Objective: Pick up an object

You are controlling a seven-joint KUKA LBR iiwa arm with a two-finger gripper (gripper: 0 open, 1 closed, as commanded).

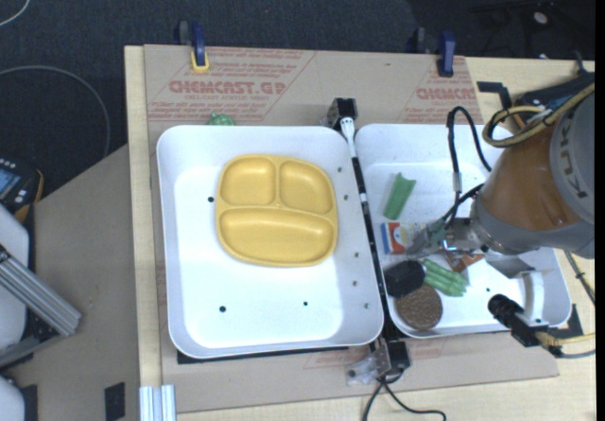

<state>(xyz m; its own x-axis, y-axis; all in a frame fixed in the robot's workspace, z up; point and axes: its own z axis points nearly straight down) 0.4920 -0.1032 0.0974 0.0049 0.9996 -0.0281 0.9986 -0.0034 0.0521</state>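
Green plastic pieces (pixel 444 277) crowd right bin's (pixel 558 310) front edge under gripper (pixel 444 241); finger state unclear; neighbours could jam the grasp.

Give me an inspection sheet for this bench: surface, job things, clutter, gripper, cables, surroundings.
Surface: brown board bench bearing the left white bin and the right white bin.
Job's things: in the right bin, a light green flat block, a green ridged piece, a black oval object, a round brown disc, a red-and-blue card.
Clutter: yellow three-compartment plate in the left bin.
Gripper: two-finger gripper low over the right bin; finger state unclear.
Cables: black cable looping by the arm.
Surroundings: dark carpet, blue clamps.
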